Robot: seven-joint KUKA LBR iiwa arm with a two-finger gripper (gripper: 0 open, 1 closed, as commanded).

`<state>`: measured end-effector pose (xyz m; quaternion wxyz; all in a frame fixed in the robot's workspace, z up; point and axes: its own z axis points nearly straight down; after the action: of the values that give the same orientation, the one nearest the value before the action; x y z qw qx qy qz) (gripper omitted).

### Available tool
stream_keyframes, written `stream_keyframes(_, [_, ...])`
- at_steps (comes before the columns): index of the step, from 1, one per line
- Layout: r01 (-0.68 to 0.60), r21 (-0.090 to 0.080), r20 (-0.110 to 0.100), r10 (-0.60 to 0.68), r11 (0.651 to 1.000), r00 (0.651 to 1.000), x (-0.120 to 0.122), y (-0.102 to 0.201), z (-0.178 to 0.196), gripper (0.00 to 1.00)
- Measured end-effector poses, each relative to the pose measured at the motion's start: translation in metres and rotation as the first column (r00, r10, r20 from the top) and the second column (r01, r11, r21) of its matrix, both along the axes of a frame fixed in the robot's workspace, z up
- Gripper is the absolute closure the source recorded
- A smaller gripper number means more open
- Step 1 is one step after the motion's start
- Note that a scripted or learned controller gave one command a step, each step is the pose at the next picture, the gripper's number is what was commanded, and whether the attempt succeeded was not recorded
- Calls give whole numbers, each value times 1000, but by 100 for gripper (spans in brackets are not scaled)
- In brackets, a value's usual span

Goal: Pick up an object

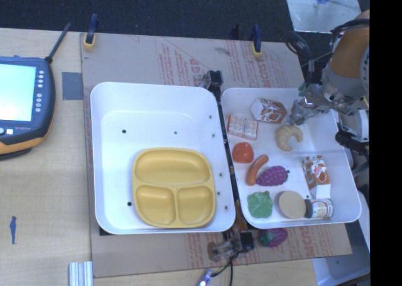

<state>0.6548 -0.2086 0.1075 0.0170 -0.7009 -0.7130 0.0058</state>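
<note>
1. croissant [288, 136] in right bin [347, 153], upper middle; long axis roughly 1-to-7 o'clock
2. gripper [300, 112] just at its 1 o'clock, near touching
3. finger state: cannot tell

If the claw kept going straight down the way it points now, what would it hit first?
Probably the croissant: the claw hangs just above its upper right end in the right bin. Depth is hard to judge from this single view, so it could instead reach the bin floor beside it.
</note>
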Motion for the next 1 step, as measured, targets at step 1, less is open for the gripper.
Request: stream_keyframes(1, [14, -17, 30, -13, 1000, 999, -96, 19, 79, 100])
